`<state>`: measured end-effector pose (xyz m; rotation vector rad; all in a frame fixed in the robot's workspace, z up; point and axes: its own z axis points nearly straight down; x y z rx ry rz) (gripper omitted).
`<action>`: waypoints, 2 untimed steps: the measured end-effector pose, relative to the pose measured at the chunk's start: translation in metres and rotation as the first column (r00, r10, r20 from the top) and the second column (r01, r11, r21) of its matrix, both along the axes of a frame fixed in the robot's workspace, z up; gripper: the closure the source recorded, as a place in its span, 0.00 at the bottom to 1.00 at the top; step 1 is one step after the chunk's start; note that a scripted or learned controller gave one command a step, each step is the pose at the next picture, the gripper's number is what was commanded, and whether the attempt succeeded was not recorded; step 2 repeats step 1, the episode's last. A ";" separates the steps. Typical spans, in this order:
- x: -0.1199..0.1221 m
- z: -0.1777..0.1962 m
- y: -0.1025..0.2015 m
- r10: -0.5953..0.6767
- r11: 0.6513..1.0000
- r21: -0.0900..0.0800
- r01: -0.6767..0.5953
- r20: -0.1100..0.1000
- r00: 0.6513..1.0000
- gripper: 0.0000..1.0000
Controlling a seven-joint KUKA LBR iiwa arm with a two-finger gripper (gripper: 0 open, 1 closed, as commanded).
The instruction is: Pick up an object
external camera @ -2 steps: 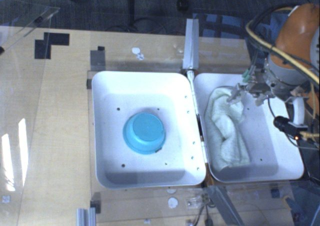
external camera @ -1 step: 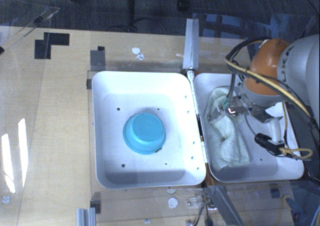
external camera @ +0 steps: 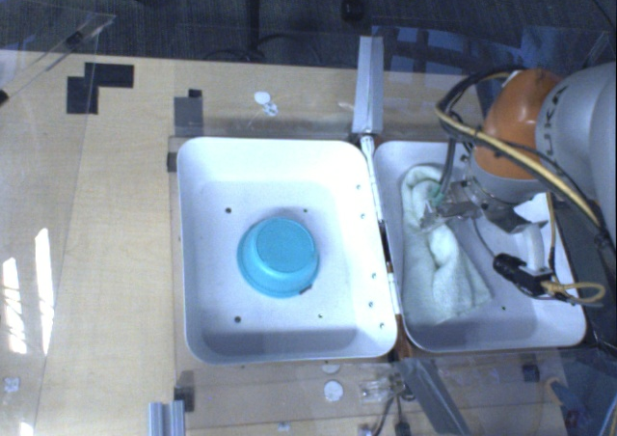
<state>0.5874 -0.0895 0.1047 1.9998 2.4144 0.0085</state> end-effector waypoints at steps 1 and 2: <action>0.071 0.080 0.048 0.081 0.997 0.000 -0.081 -0.005 0.997 1.00; 0.071 0.080 0.048 0.081 0.997 0.000 -0.081 -0.005 0.997 1.00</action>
